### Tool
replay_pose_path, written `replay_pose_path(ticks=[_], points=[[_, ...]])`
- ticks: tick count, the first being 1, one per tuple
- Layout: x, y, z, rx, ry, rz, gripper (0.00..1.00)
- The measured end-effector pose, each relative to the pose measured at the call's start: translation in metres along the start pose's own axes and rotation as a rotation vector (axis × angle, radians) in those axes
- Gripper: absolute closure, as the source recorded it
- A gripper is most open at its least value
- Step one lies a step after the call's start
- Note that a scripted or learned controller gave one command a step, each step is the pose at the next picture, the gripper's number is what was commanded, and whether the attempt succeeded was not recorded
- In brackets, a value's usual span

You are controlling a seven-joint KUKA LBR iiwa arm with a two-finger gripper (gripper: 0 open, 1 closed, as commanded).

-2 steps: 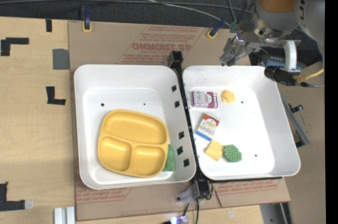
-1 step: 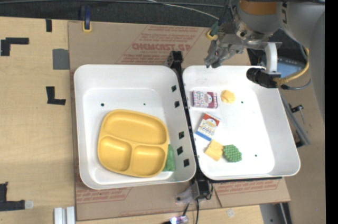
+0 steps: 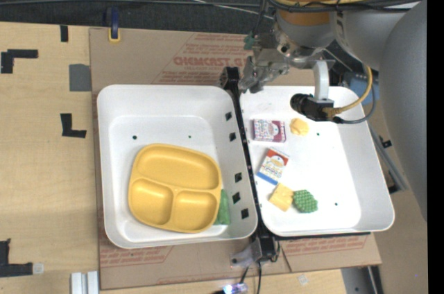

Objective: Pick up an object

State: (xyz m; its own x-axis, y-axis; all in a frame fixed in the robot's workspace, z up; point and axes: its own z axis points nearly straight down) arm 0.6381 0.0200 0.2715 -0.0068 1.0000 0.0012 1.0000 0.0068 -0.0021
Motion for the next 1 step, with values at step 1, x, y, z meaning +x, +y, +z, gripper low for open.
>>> replay_pose_path(ticks=[1], points=[[0.0489, -0.0149, 0.0195, 0.001, -0.002, 0.003, 1.00]])
